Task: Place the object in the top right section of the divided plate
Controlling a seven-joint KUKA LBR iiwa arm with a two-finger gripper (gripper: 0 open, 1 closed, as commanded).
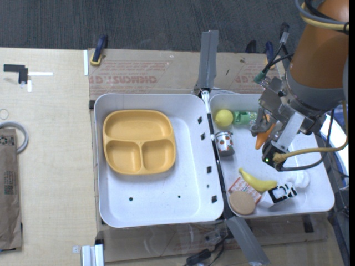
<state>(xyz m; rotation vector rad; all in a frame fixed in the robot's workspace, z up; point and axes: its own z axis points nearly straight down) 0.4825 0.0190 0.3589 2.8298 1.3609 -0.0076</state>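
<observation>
Yellow: 1 plate, 1 banana, 1 ball

- The arm enters from the far right, its broad orange band uppermost in the view.
- Below the band the grey wrist slants down and leftward.
- The gripper hangs at the wrist's lower end, cables trailing beside it.

Even, fairly bright overhead light, soft faint shadows inside the white bins, mild overall softness, no strong glare.
</observation>
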